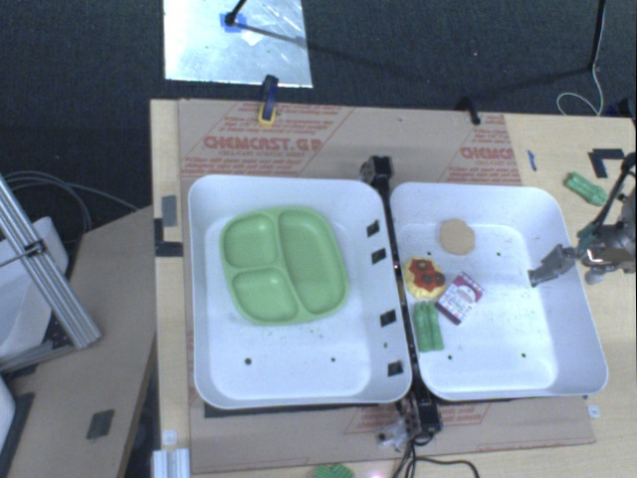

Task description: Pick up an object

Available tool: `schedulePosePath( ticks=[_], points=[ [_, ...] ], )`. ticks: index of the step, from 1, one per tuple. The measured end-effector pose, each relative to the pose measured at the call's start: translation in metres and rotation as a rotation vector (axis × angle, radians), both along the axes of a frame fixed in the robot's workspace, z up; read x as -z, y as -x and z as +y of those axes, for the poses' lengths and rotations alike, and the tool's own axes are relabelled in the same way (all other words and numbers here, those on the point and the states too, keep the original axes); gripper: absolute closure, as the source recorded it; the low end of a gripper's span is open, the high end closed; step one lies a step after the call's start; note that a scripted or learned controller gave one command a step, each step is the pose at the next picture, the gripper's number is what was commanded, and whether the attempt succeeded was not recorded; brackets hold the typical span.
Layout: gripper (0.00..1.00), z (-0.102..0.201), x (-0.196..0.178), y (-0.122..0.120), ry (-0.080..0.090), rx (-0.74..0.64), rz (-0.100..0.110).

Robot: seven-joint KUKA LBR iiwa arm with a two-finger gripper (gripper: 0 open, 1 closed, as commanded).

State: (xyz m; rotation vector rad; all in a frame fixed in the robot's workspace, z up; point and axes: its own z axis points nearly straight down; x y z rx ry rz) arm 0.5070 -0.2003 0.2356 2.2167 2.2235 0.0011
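- The gripper (549, 265) enters from the right edge of the frame and sits over the right rim of the right bin (572, 361); I cannot tell how it is set, as it is small and partly cut off at the frame's edge.
- It grasps nothing that can be seen, and it is well apart from every loose object, so I judge the pick has not begun.
- The candidates for picking cluster in the left part of the right bin, close to the divider between the bins: a round tan disc (457, 236) uppermost, a yellow and red toy food piece (425, 278) below it, a small maroon packet (459, 299) just right of that, and a green stick-shaped piece (428, 327) lowest.
- The yellow piece, packet and green piece lie nearly touching, which could make a clean grasp of one awkward; the tan disc stands apart and looks the easier target.
- The left bin (219, 371) holds a green divided plate (284, 266), lying flat near its centre.
- Both bins rest on a cardboard sheet (328, 132) that protects the bench.
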Motion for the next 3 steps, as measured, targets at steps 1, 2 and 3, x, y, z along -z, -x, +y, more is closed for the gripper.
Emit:
schedulePosePath(
  ticks=[1,2,3],
  points=[
    [0.00,0.065,0.098,0.018,-0.007,-0.006,0.010],
    [0.00,0.111,0.153,0.002,0.003,-0.002,-0.001],
    [0.00,0.112,0.151,-0.031,0.002,-0.001,-0.003]
  ],
)
